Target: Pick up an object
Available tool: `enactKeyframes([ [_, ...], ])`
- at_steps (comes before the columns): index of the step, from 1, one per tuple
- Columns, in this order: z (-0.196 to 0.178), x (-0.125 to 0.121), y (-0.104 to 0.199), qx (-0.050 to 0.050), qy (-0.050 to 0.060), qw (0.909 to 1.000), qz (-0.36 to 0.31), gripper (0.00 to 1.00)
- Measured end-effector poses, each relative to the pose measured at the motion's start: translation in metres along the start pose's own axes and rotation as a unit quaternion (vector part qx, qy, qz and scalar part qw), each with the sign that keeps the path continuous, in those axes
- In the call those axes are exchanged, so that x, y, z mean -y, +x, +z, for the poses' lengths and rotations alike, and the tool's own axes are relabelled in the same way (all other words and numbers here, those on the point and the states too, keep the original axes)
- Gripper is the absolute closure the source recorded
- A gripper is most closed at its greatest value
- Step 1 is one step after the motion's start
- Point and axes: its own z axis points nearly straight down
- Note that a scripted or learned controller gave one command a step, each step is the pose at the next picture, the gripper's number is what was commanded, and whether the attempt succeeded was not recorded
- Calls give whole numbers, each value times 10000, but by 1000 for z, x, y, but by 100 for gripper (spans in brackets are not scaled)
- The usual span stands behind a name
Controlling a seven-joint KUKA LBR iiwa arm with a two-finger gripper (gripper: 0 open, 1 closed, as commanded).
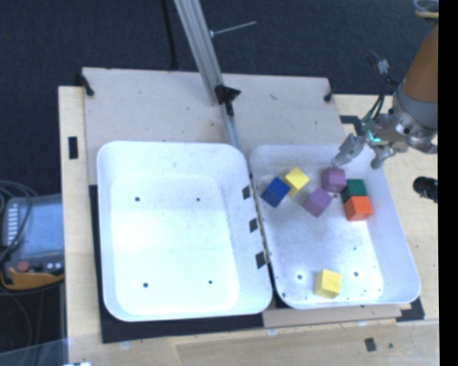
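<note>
The right bin (382, 280) holds several small blocks. A blue block (275, 192) and a yellow block (296, 179) touch near its left side. Two purple blocks (333, 179) (318, 201) lie in the middle, with a green block (356, 187) and an orange block (357, 207) just to their right. Another yellow block (328, 283) sits alone near the front. My gripper (363, 154) hangs open above the bin's far right corner, just beyond the upper purple block, with nothing between its fingers.
The left bin (175, 227) lies beside the right one. A slanted metal rail (202, 44) runs from the top down to the gap between the bins. A grey box with cables (30, 235) sits off the bench at the left.
</note>
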Motion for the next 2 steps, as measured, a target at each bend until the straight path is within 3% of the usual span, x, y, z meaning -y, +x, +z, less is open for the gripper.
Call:
enactKeyframes([
  [2, 106, 3, -15, 4, -16, 10000, 35, 0],
])
